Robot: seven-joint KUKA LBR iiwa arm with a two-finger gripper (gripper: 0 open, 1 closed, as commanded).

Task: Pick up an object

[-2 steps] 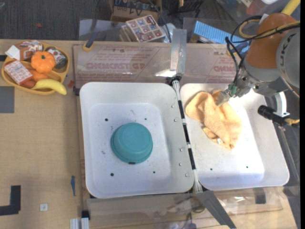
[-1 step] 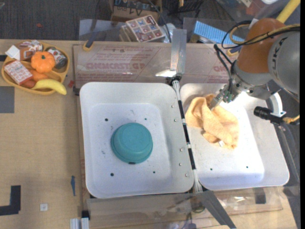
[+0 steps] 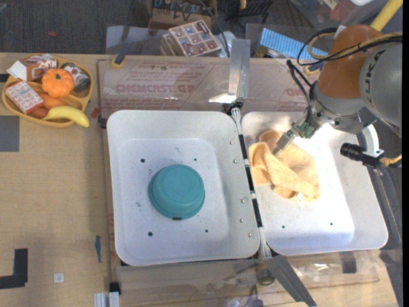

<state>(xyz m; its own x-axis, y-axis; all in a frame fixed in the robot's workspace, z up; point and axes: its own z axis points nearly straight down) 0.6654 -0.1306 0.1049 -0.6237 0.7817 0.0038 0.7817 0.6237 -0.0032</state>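
- My pincer (image 3: 282, 144) is down in the right bin (image 3: 358, 235), its tip on the upper left part of the crumpled yellow cloth (image 3: 284, 170) that lies against that bin's left wall.
- Whether my fingers are spread or pinched I cannot tell — they read as one dark, slanted shape against the fabric, and no gap shows from this height.
- The cloth is the thing I am going for (it is the sole object in this bin). It sits bunched and folded, with a raised ridge just beside my tip and a flatter flap trailing toward the bin's middle.
- The left bin (image 3: 121, 235) holds an upturned teal bowl (image 3: 177, 191), well apart from me; I judge it is not my target now.
- Step in hand, as I read it: the reach-and-grasp stage — I am at the cloth, and nothing is lifted yet.
- What the next move calls for: a firm pinch on a fold, not on a single loose layer, then a straight rise clear of the wall between the bins.
- Risk I foresee: soft fabric can slip out, or only a corner comes up and drags.
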